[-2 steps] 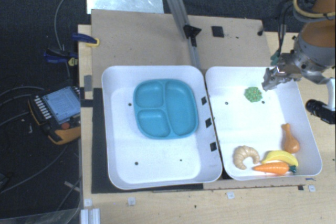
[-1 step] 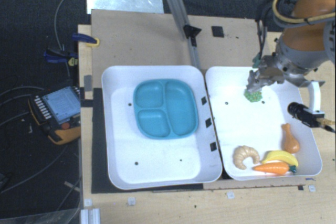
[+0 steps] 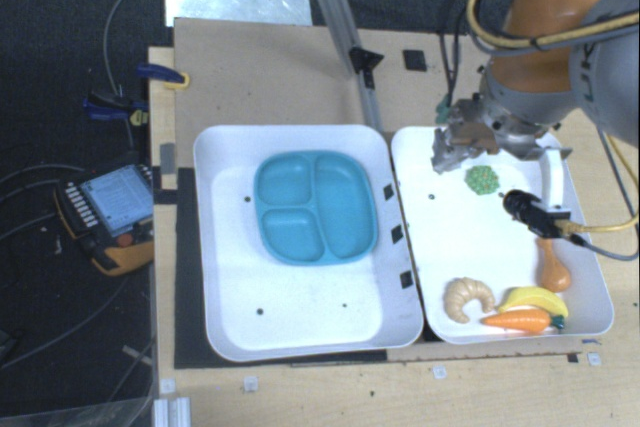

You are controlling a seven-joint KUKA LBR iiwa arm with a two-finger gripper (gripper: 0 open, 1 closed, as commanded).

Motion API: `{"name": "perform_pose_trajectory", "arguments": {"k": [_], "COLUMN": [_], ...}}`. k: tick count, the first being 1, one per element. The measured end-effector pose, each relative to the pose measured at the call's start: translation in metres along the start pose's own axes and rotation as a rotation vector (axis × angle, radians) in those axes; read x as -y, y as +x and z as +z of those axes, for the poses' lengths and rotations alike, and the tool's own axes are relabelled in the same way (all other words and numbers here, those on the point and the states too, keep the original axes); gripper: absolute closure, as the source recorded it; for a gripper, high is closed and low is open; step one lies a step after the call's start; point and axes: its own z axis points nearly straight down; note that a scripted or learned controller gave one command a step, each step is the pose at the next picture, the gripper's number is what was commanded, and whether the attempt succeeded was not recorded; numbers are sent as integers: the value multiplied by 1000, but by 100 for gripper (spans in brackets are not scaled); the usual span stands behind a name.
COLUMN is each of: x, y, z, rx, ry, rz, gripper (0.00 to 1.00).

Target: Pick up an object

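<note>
Two white bins sat side by side on the tabletop [image 3: 270, 65]. The left bin [image 3: 225, 315] held a blue divided plate [image 3: 316, 207]. In the right bin [image 3: 440, 245], the pincer [image 3: 456, 150] hung beside a green broccoli piece [image 3: 483, 180]; a croissant [image 3: 468, 297], banana [image 3: 533, 299] and carrot [image 3: 517, 320] lay clustered near its front edge

From where I stand, no lettering, label, brand, number or sign can be made out anywhere on the bench. The small handheld device [image 3: 110, 205] lying off the left side of the board has a pale blue screen, but whatever it displays is too blurred to read.
</note>
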Motion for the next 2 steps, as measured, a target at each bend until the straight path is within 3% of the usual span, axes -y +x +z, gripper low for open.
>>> {"name": "perform_pose_trajectory", "arguments": {"k": [2], "x": [-2], "y": [115], "z": [35], "rx": [0], "ry": [3], "rz": [0], "gripper": [100]}}
